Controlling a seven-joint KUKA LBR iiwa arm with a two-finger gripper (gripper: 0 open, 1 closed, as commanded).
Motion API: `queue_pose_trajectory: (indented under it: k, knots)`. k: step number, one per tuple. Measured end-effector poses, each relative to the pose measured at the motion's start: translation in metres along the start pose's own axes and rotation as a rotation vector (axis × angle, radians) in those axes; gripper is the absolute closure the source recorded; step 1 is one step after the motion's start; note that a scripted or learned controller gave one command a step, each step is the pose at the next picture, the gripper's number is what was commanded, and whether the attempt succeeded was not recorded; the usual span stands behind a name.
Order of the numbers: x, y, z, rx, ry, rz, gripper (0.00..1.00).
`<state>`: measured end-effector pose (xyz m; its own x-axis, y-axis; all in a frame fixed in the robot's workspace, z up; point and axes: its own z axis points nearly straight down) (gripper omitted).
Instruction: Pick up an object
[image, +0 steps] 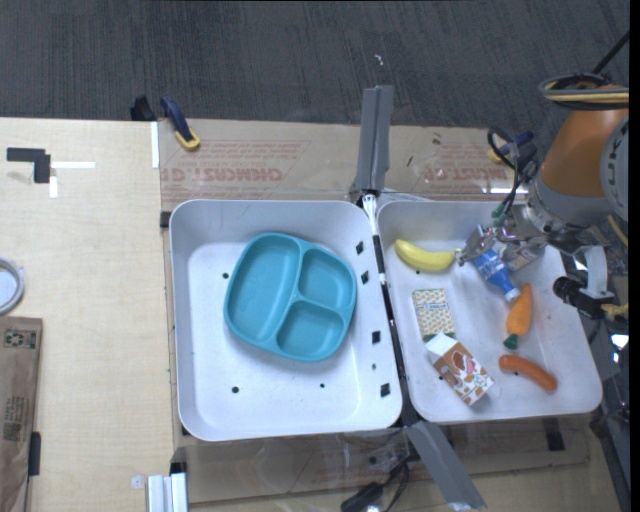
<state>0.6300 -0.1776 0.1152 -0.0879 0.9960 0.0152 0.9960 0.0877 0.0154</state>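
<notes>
My gripper (490, 248) hangs low over the back of the right bin (590, 390), reaching in from the right under the grey and orange arm. A small blue bottle (497, 272) lies slanted right beneath it, its upper end against the gripper's tip. A yellow banana (422, 256) lies just left of the gripper. An orange carrot (518, 312) sits beside the bottle's lower end. Nearer the front lie a red sausage (527, 372), a small brown and white carton (460, 370) and a patterned packet (432, 310).
The left bin (190, 330) holds a blue divided plate (290, 296). A grey divider post (376, 140) stands between the bins at the back. Cables and arm parts (590, 285) crowd the right bin's right rim.
</notes>
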Motion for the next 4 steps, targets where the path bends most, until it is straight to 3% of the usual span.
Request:
queue_pose_trajectory:
  k: [1, 2, 3, 4]
  knots:
    - [0.0, 0.0, 0.0, 0.0, 0.0, 0.0, 0.0]
    - [-0.005, 0.0, -0.012, -0.006, -0.014, 0.001, 1.0]
    - [0.002, 0.03, -0.012, 0.013, -0.018, 0.056, 1.0]
    - [0.002, 0.03, -0.012, 0.013, -0.018, 0.056, 0.0]
